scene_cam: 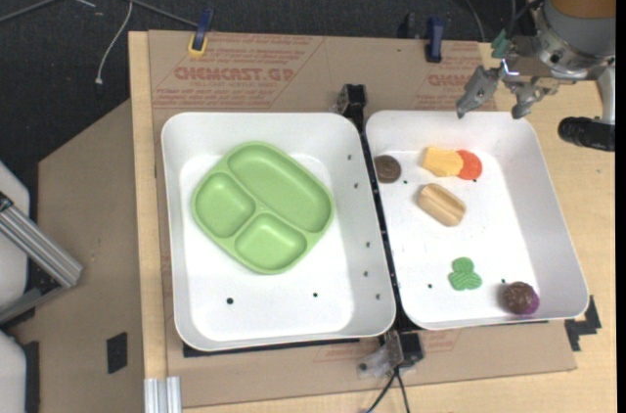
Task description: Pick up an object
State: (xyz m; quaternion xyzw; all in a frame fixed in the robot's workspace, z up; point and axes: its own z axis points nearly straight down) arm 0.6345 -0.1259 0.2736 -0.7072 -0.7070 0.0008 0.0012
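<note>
My gripper (497, 100) hangs open above the far edge of the right bin (548, 206), with nothing between its fingers. Below it in that bin lie a yellow block (441, 161) touching a red-orange piece (470, 166), a brown round disc (388, 168), a tan bread-like roll (441, 205), a green clover-shaped piece (464, 275) and a dark purple ball (519, 298). The gripper is apart from all of them, nearest to the yellow block and red-orange piece.
The left bin (196, 303) holds a green divided plate (262, 206). Blue clamps (202, 30) (434, 37) stand at the far edge of the cardboard base. Cables lie on the dark floor at the back left.
</note>
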